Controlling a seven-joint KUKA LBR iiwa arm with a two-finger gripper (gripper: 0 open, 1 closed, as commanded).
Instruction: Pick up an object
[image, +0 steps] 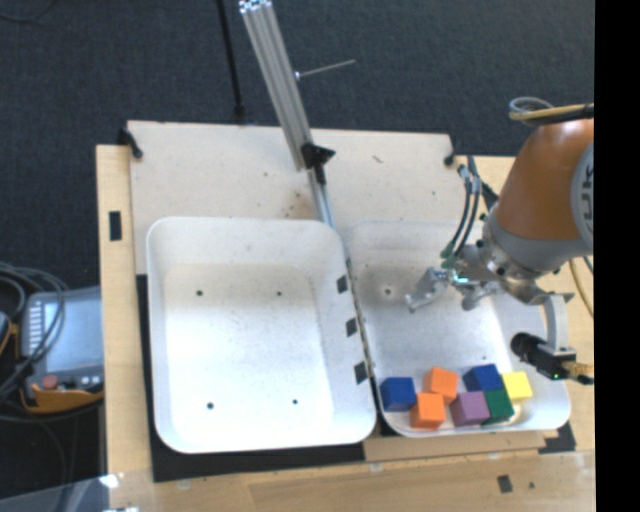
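Nearby, tool (432, 290) above right bin (400, 255), blocks (460, 395) clustered near edge.

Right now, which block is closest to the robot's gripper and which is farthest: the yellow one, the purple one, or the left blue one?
Measured from the gripper, seen in the camera view over the right bin:
1. Left blue block, at the left end of the cluster, below the gripper.
2. Purple block, front row, middle.
3. Yellow block, at the far right end.
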